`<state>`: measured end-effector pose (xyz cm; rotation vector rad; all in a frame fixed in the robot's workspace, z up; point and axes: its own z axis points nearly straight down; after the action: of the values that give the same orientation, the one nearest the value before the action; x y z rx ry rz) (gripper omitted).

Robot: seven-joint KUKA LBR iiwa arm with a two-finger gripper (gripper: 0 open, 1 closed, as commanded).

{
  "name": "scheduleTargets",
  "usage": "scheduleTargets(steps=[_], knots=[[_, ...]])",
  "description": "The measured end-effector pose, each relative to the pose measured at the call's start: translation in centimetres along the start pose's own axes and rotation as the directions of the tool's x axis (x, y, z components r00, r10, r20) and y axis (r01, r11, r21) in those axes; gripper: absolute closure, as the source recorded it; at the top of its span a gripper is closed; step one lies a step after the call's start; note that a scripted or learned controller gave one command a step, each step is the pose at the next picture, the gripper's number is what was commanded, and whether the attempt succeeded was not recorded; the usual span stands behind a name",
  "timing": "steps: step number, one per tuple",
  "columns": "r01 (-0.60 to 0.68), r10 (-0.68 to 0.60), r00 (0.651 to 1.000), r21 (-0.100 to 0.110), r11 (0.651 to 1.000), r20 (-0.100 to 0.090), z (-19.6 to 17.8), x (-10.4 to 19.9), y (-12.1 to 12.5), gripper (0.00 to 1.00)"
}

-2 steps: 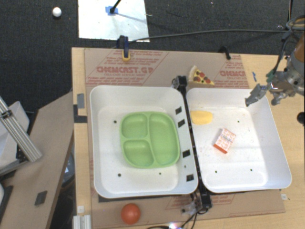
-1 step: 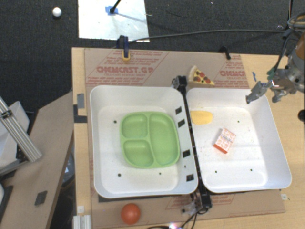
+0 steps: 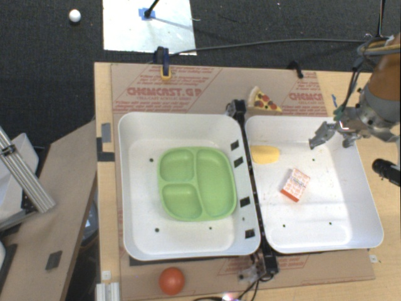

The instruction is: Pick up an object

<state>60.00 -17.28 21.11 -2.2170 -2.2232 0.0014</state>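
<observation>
In the right bin (image 3: 351, 231) lie a yellow oblong object (image 3: 265, 154) near its upper left and a small red-and-white box (image 3: 294, 185) near the middle. My gripper (image 3: 333, 135) hangs over the bin's upper right part, to the right of the yellow object and above the box. Its two fingers are spread apart, with nothing between them.
The left bin (image 3: 135, 231) holds a green divided tray (image 3: 197, 183). A toy pizza slice (image 3: 264, 101) lies on the cardboard behind the bins. An orange ball (image 3: 171, 280) sits on the bench in front of the left bin. Black clips run along the seam between the bins.
</observation>
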Motion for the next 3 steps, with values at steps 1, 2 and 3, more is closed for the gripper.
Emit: scheduleTargets(steps=[1, 2, 3], knots=[[-0.001, 0.001, 1.0, 0.0, 1.0, 0.001, 4.5, -0.3, -0.7, 0.0], [-0.001, 0.001, 1.0, -0.002, 1.0, 0.0, 9.6, 0.5, -1.3, 0.0], [-0.001, 0.001, 1.0, -0.005, 1.0, 0.002, 8.3, 0.4, -1.2, 1.0]])
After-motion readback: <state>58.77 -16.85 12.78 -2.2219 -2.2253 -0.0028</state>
